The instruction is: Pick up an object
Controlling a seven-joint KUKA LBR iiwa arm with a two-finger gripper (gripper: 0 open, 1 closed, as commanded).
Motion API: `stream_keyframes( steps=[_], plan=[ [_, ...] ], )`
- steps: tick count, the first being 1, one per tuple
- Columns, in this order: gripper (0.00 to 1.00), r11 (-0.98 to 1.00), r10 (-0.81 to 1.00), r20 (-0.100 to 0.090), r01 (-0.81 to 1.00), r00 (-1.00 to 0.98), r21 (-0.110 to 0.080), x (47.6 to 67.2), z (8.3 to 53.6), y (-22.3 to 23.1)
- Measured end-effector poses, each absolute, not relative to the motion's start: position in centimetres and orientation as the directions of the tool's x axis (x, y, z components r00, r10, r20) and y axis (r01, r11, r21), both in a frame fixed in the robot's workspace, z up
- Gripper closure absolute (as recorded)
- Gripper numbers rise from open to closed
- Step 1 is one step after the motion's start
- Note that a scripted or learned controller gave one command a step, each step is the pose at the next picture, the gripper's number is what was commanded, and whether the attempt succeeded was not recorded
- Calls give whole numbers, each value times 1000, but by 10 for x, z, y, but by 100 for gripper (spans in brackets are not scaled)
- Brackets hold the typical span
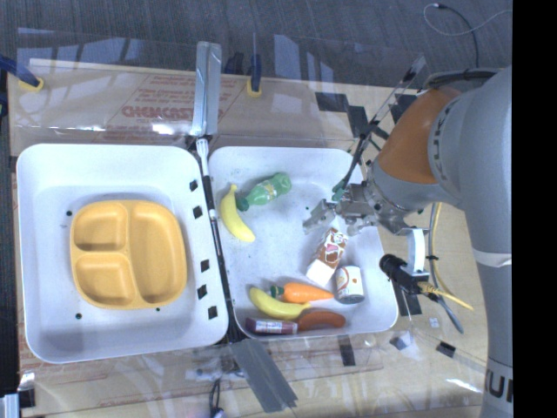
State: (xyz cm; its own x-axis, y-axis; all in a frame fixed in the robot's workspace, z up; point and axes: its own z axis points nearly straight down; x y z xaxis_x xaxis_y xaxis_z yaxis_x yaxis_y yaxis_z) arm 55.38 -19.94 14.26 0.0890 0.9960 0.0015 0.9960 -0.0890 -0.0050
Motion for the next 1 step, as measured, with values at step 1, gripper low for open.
stream_keyframes(
  steps=[1],
  plan=[
    [0,-158,987,-1,987,158,9,553,122,-203]
  ],
)
